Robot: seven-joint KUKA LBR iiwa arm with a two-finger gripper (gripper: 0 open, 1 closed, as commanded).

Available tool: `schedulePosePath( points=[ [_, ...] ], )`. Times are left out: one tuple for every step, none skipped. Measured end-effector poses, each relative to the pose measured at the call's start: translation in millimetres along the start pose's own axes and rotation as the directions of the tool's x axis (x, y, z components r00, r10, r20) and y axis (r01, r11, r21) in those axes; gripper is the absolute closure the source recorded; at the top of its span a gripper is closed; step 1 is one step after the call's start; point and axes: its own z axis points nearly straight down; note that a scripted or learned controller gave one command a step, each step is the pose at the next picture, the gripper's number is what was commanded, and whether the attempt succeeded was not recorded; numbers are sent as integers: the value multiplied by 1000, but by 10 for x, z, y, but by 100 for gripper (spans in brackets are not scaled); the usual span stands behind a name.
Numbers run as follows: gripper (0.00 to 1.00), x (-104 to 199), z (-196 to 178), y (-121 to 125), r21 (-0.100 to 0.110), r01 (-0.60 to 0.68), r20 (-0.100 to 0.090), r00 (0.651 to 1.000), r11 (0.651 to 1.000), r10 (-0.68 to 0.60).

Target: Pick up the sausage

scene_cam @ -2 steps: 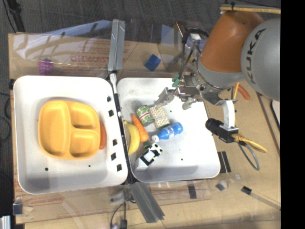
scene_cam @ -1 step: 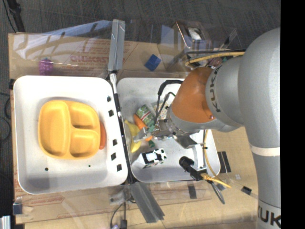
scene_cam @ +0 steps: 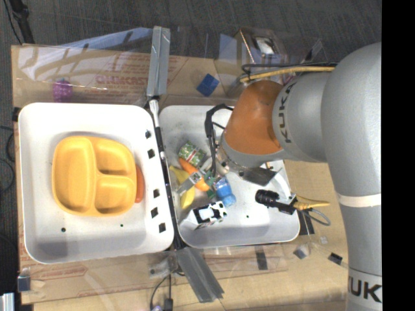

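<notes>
A reddish-orange sausage (scene_cam: 139,185) lies in the left bin (scene_cam: 39,238), pressed against the right edge of the yellow divided plate (scene_cam: 94,175) and mostly hidden by it. My gripper (scene_cam: 215,175) is down in the right bin (scene_cam: 259,229), under the orange-banded wrist, among the small toys at that bin's left side. The wrist covers most of the gripper. It is well to the right of the sausage, across the wall between the bins.
The right bin holds a green packet (scene_cam: 192,152), an orange piece (scene_cam: 192,168), a yellow piece (scene_cam: 186,198), a blue piece (scene_cam: 224,192) and a black-and-white toy (scene_cam: 211,213). A blue cube (scene_cam: 208,84) and a purple thing (scene_cam: 62,88) lie on the cardboard behind the bins.
</notes>
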Motion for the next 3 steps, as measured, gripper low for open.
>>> schedulePosePath(
  points=[
    [0,-642,-10,478,0,185,1,983,983,-185],
    [0,147,-1003,333,2,-53,0,999,999,53],
    [0,-444,-2024,327,1,164,2,987,987,-164]
  ],
)
